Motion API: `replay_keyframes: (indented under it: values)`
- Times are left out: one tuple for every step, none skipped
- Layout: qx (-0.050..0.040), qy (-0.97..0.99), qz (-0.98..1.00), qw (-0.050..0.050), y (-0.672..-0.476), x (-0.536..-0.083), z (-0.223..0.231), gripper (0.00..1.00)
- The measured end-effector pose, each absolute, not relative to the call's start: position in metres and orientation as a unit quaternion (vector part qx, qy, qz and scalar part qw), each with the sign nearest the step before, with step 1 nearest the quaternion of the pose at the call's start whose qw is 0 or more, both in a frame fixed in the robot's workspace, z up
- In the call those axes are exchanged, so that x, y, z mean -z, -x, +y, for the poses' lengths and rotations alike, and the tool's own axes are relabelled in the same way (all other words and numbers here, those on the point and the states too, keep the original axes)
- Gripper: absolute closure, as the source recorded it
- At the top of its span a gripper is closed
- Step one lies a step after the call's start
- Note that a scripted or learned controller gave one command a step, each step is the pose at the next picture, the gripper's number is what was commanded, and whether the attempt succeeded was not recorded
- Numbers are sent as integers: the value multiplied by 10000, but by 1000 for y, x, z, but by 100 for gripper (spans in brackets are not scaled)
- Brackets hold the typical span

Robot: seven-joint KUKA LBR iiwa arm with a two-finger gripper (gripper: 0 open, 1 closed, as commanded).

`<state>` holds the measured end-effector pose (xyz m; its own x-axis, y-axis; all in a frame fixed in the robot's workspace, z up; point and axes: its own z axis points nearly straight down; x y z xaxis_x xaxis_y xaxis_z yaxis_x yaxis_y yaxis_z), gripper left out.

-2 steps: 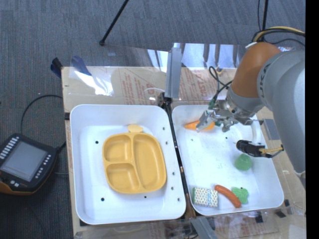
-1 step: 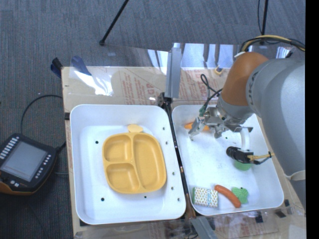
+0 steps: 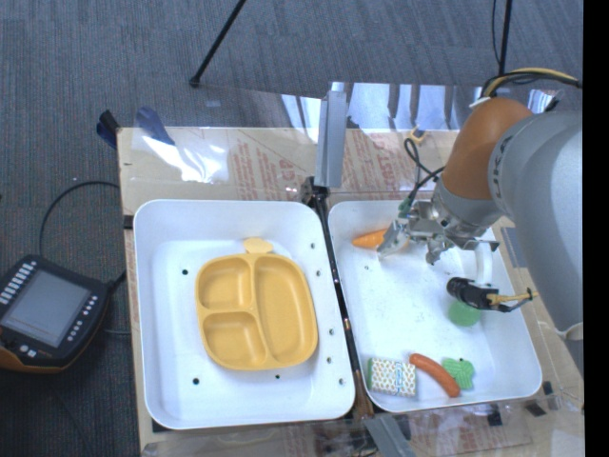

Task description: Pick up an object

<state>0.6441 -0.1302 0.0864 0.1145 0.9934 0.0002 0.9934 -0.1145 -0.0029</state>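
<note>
- The orange carrot-shaped piece [image 3: 368,240] lay in the upper left part of the right bin [image 3: 528,369], close to the wall that divides the two bins, its thin end pointing toward the left of the frame.
- My gripper [image 3: 412,250] hung just to the right of it, low over the bin floor. Its pale fingers [image 3: 391,244] looked spread apart, and I saw nothing between them. The nearer finger stood at the carrot's thick end, but I could not tell whether it touched.
- My grey arm, with its orange band, came in from the upper right of the frame.
- Further right in the same bin, a round green piece [image 3: 464,315] sat near the right wall.
- Along the lower edge of that bin lay three things in a row: a speckled, pale packet [image 3: 392,376], an orange sausage-shaped piece [image 3: 435,374] set at a slant, and a small green leafy piece [image 3: 461,371] just beside it.
- The left bin [image 3: 162,246] held a yellow divided plate [image 3: 257,310] with three compartments, lying flat near its middle.
- A handheld control pendant [image 3: 43,314] rested on the floor at the left edge of the frame.
</note>
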Motion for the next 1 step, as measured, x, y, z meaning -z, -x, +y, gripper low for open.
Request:
replay_keyframes:
  values:
    - [-13, 7486, -6630, 31, -644, -85, -76, 0]
